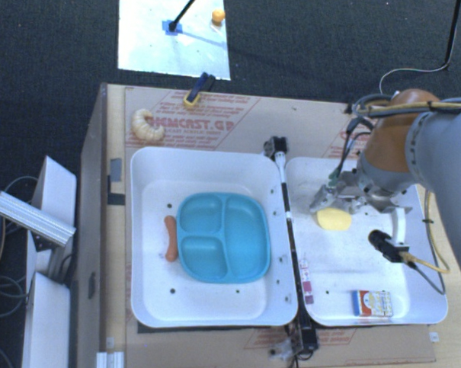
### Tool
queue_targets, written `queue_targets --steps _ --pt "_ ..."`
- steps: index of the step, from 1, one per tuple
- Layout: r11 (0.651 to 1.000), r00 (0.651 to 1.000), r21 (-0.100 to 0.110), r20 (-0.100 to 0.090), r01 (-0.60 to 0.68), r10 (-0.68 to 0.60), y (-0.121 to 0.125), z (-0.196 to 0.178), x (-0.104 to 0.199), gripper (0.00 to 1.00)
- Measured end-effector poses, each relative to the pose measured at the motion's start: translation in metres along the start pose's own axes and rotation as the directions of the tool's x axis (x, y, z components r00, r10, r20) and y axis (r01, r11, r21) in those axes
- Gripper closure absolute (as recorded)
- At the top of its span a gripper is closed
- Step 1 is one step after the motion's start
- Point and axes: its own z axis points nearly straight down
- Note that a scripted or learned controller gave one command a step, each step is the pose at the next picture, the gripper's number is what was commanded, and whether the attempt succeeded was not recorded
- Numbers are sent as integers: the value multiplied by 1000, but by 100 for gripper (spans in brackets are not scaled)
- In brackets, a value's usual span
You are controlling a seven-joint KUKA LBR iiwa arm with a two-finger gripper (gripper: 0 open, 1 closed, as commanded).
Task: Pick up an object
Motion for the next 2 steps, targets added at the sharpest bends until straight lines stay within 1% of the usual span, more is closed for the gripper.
queue_targets --steps 1,2 --pt "1000 1000 -3 0 1 -1 1 -11 0 100" --pt "1000 1000 -3 0 1 -1 1 -11 0 0"
